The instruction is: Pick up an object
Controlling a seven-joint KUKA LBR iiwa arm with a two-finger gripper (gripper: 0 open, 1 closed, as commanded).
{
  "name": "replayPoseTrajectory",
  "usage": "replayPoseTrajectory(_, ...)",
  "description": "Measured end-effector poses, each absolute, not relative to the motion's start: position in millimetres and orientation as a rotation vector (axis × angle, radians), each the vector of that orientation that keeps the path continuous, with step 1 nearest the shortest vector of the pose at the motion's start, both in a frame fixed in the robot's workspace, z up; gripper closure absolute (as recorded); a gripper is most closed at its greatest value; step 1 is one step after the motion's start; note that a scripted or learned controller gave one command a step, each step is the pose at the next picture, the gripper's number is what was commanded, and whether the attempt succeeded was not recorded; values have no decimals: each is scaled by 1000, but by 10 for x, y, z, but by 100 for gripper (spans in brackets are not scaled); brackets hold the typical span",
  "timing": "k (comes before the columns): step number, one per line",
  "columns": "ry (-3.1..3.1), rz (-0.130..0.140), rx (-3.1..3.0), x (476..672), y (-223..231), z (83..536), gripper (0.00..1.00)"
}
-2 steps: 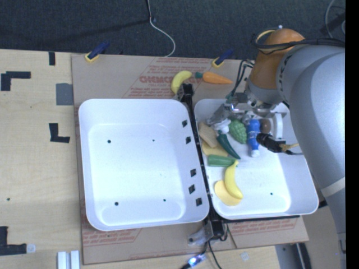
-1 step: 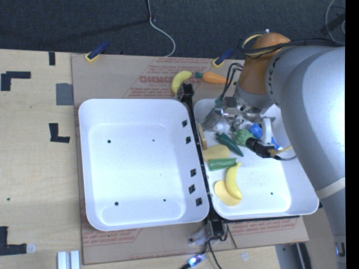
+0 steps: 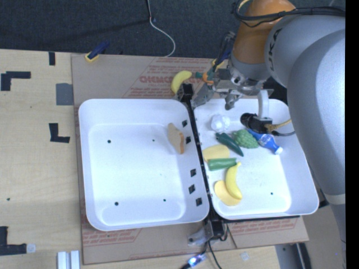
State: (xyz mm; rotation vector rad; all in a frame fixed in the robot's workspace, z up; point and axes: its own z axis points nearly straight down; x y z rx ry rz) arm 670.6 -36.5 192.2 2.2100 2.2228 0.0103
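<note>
My gripper (image 3: pixel 245 103) hangs over the back of the right bin (image 3: pixel 297 203), its two fingers spread apart with nothing between them. Just below it lie a white crumpled item (image 3: pixel 220 122), a green broccoli-like piece (image 3: pixel 245 138), a dark green vegetable (image 3: pixel 230 142) and a blue object (image 3: pixel 269 143). Further forward sit a yellow wedge (image 3: pixel 215 151), a green pepper (image 3: pixel 222 163), a banana (image 3: pixel 233 182) and a round yellow piece (image 3: pixel 221 191). A tan bread slice (image 3: pixel 176 138) leans near the right wall of the left bin (image 3: pixel 95 150).
Another banana (image 3: pixel 180 80) lies on the cardboard behind the bins, near the divider clips (image 3: pixel 193 167). A blue and yellow item (image 3: pixel 96 51) rests at the cardboard's far left corner. The large grey arm overhangs the right bin's right side.
</note>
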Motion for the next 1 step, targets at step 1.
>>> replayPoseTrajectory(1, 2232, 1, 2214, 6680, 387, 1841, 0)
